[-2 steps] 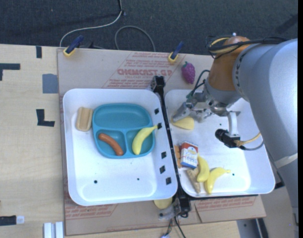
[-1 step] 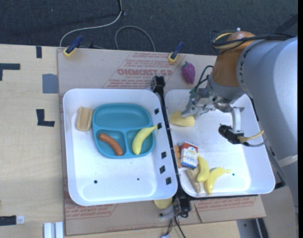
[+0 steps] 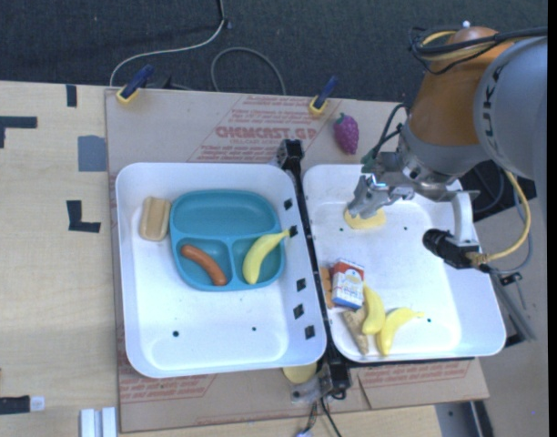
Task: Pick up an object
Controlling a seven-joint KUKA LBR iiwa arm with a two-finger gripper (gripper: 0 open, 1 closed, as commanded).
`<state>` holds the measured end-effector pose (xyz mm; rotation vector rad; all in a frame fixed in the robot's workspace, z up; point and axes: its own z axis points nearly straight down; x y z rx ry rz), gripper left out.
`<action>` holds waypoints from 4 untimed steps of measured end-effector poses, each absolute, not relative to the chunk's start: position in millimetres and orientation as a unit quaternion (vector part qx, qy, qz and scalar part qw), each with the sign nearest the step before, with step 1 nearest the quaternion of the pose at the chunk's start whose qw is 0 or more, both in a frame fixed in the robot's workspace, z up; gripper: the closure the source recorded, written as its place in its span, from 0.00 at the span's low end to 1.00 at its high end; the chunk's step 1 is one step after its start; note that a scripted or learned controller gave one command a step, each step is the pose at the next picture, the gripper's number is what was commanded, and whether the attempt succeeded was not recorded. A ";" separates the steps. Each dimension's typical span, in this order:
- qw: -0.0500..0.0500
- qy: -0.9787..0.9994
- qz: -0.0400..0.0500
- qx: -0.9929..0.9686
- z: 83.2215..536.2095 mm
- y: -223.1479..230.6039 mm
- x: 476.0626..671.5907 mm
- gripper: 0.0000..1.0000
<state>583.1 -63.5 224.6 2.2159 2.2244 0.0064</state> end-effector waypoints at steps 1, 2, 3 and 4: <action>-0.003 0.705 -0.003 0.710 209.1 -108.5 489.1 1.00; -0.001 0.707 0.000 0.707 209.6 -104.9 493.2 0.00; -0.001 0.706 -0.002 0.708 166.2 -139.7 512.7 0.00; -0.001 0.709 0.000 0.705 119.5 -101.3 570.3 0.00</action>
